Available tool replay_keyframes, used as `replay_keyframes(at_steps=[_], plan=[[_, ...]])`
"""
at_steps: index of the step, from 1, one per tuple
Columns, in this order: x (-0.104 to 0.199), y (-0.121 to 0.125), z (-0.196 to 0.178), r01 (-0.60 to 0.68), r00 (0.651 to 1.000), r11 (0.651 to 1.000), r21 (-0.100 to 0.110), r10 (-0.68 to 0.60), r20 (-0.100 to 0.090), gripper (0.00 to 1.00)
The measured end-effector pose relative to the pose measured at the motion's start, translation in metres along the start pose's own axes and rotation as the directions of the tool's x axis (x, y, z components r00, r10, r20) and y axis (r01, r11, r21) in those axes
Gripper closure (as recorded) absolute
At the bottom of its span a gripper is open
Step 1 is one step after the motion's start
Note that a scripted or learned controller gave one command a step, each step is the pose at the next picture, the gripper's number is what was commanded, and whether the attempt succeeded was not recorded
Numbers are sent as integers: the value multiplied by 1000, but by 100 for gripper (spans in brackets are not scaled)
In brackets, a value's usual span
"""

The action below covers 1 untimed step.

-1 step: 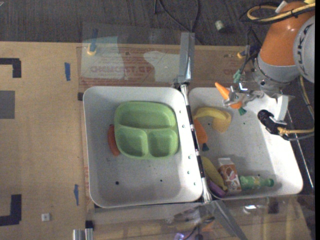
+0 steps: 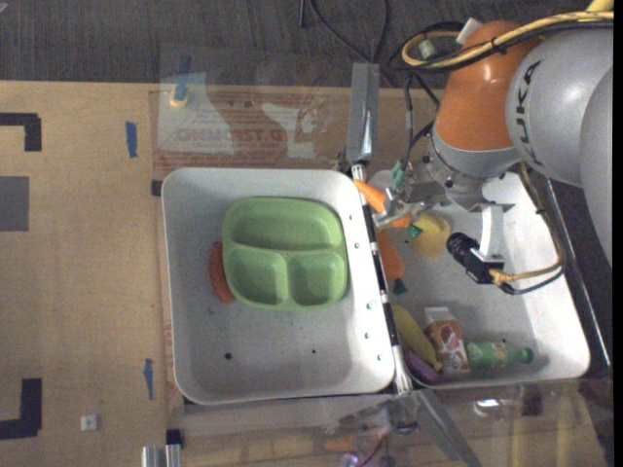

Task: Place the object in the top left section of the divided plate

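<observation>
Green, the divided plate point(image 2: 284, 252) lies in the left bin point(image 2: 195, 348), well to the left of the hand point(image 2: 397, 205), with an orange thing point(image 2: 219, 272) tucked against its far edge. We see the hand low over the right bin point(image 2: 560, 353), close to the wall between the bins; whether it grips anything, we cannot tell. Just beside it lie an orange carrot-like piece point(image 2: 370, 196) and a yellow object point(image 2: 431, 235). Below the hand rest a banana point(image 2: 413, 334), a small carton point(image 2: 447, 340) and a green bottle point(image 2: 498, 353).

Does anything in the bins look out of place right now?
One thing: an orange item lies in the left bin, tucked partly under the green divided plate's left edge rather than in a section. The plate's sections look bare.
</observation>
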<state>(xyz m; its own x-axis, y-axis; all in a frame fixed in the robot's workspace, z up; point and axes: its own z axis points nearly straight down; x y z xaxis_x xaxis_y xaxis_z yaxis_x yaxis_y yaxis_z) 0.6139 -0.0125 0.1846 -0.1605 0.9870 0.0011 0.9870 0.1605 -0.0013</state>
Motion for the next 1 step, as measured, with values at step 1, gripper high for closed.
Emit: replay_keyframes(at_steps=[1], plan=[[-16, 47, -1, -77, 997, 997, -4, 77, 2, 100]])
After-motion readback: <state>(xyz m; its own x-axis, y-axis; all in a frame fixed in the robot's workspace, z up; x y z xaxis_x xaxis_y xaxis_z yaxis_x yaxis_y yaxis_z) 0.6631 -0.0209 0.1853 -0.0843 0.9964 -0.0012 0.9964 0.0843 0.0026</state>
